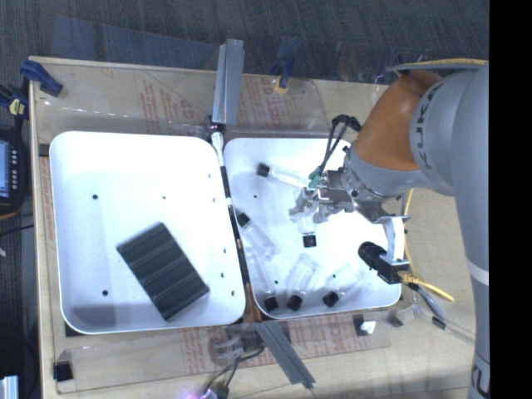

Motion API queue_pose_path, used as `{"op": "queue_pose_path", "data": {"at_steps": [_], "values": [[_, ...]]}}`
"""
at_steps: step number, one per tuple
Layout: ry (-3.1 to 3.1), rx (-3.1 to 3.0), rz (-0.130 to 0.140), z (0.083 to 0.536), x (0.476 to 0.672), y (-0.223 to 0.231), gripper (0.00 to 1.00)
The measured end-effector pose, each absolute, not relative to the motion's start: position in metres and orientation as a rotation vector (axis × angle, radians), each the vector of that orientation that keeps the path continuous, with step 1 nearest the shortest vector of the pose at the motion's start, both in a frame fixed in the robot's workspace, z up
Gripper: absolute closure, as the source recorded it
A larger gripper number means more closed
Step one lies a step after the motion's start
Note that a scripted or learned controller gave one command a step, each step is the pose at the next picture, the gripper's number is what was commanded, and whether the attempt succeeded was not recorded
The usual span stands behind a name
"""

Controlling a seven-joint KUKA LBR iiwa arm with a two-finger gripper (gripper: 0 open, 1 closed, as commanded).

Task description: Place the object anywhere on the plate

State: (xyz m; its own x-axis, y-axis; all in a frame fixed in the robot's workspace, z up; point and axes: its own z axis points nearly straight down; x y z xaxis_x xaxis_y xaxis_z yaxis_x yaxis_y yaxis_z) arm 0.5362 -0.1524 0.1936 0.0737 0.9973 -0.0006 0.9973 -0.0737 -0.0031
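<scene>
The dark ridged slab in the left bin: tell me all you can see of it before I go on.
The slab is a flat, dark grey to black rectangle with parallel ridges running along its length, matte like plastic or rubber. It lies flat on the floor of the left bin, in the lower middle part, turned at a slant to the bin walls. Its lower corner comes close to the bin's near wall. Nothing rests on it or touches it; the pincer is over the right bin.

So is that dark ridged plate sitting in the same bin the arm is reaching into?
No, the dark ridged plate lies in the left bin, while the gripper hangs over the right bin.
</scene>
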Motion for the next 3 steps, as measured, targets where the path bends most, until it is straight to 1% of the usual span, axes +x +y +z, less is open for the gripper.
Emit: {"op": "queue_pose_path", "data": {"at_steps": [1, 2, 3], "values": [[-2.215, -2.225, 0.001, 0.223, 0.600, -0.095, 1.00], [-2.472, -1.929, 0.006, 0.190, 0.516, -0.045, 1.00], [-2.564, -1.812, 0.003, 0.191, 0.541, 0.040, 1.00]]}}
